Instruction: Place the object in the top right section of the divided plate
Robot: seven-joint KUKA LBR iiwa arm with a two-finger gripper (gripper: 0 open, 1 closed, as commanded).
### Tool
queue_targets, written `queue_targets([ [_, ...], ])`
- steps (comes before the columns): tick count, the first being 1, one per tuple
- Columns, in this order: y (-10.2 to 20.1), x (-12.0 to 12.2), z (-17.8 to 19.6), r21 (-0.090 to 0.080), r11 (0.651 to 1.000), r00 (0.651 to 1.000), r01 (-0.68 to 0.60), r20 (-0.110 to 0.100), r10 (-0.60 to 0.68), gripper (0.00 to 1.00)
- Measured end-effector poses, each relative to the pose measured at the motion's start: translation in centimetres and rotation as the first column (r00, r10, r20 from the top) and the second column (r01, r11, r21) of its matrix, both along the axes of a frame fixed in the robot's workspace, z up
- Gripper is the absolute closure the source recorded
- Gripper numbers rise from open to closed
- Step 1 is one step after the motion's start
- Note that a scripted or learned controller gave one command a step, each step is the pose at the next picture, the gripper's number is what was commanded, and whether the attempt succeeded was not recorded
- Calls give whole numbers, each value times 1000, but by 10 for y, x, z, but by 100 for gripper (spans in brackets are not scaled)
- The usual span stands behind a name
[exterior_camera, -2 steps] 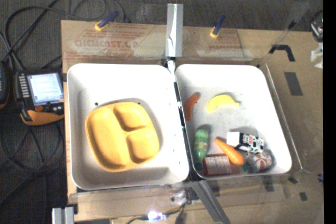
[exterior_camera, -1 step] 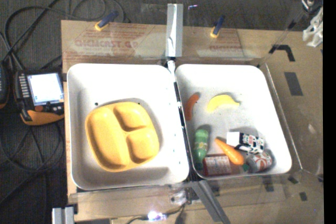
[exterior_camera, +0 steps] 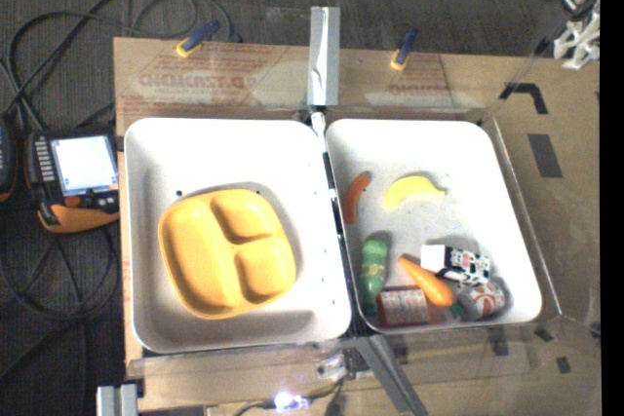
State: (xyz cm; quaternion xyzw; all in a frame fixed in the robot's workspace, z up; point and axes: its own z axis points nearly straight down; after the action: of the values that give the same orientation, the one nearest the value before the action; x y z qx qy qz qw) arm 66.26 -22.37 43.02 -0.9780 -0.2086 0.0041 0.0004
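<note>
Two white bins side by side on the bench. Left bin [exterior_camera: 136, 209]: yellow divided plate [exterior_camera: 195, 258], lying flat and slightly turned, roughly centred, clear of the bin walls. It has three sections: one large along its left and lower side, two smaller on the right. The top right section [exterior_camera: 249, 217] shows plain yellow. Right bin [exterior_camera: 419, 136]: all the loose items. A banana [exterior_camera: 414, 191] sits near the middle, apart from the rest. A thin orange-red piece [exterior_camera: 355, 196], maybe a chilli, lies close to the left wall; its lower end merges with the wall's edge. The rest crowd the near corner. A green item [exterior_camera: 373, 268] stands or lies just left of a carrot [exterior_camera: 426, 280]; its kind is hard to make out. The carrot slants down to the right, and its tip touches a red can [exterior_camera: 403, 307] lying on its side. A white, black and red packet [exterior_camera: 456, 260] lies just above a grey can [exterior_camera: 483, 299]; the print on both is too blurred to read. Cannot tell which of these items is the task's object; each lies in the right bin, well apart from the plate. Off the bench at left: a small lit screen [exterior_camera: 83, 166] among cables, partly cut by the frame edge.
</note>
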Motion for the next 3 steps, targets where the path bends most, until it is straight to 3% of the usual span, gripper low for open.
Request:
queue_targets([
  [1, 0, -10, 0, 5, 832, 832, -555, 2, 555, 100],
  [2, 25, -10, -8, 6, 742, 742, -671, 2, 671, 100],
  [3, 18, 7, 0, 5, 783, 783, -623, 4, 623, 100],
])
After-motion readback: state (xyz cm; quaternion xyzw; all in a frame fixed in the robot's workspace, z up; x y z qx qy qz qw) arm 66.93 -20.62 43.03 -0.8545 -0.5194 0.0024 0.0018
